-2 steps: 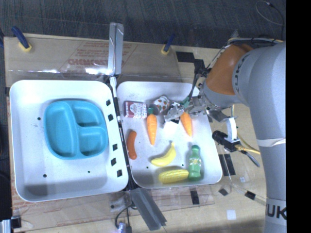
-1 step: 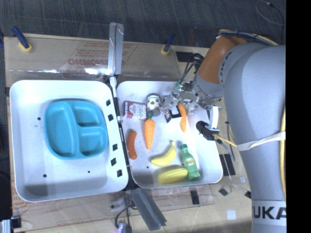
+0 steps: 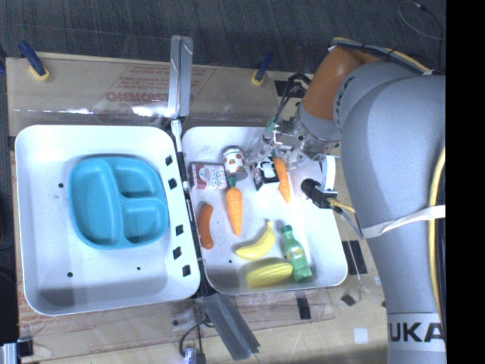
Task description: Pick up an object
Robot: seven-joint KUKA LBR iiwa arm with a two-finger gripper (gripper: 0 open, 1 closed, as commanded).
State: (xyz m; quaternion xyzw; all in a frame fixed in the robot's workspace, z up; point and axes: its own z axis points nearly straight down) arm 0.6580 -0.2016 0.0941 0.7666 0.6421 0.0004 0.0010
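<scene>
**Gripper down in right bin by a carrot, grab not confirmed**

Arm (image 3: 394,165) reaches in from the right, gripper (image 3: 274,152) low over upper part of right bin (image 3: 333,268). Small carrot (image 3: 283,180) sits right at/under the tip, maybe touching; can't tell if it's gripped or how wide the pincer is, too cluttered and small. So pick looks in progress at best: nothing clearly lifted, lift + clearing the bin left to do.

Other candidates in same bin: bigger carrot (image 3: 235,209) mid-bin, can (image 3: 233,160) and a dark red packet (image 3: 206,175) near the top, orange sausage-like piece (image 3: 205,226) by the left wall, banana (image 3: 256,244), corn cob (image 3: 268,274) and green bottle (image 3: 295,255) at the bottom.

Left bin (image 3: 38,279) holds a blue divided tray (image 3: 119,201). Bins on a cardboard-covered bench (image 3: 114,82), blue clamps (image 3: 33,61) at the back edge, dark floor beyond.
</scene>
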